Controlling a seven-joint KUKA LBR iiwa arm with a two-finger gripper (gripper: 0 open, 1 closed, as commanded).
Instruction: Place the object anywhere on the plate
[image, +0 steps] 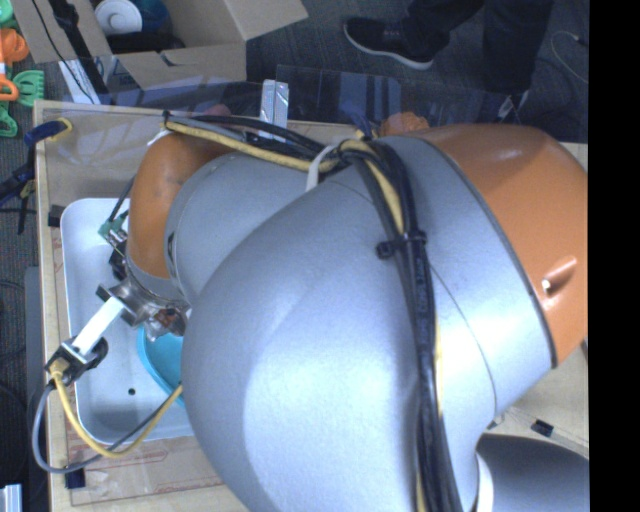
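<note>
A blue plate (160, 362) lies in the left white bin (78, 232), and just a curved slice of it shows beside the arm. The big grey arm with its orange band (155, 205) reaches over this bin and covers most of it. My gripper (118, 250) sits at the arm's left tip, over the bin's far part and just beyond the plate. It is mostly hidden by the wrist. A small green patch (108, 230) shows right by it; I cannot tell what it is or whether it is held.
A white connector (85, 338) and a yellow cable (110, 440) hang from the wrist over the bin's near left corner. The wooden bench frame (45, 200) runs along the bin's left side. Clutter lies on the floor at the top left.
</note>
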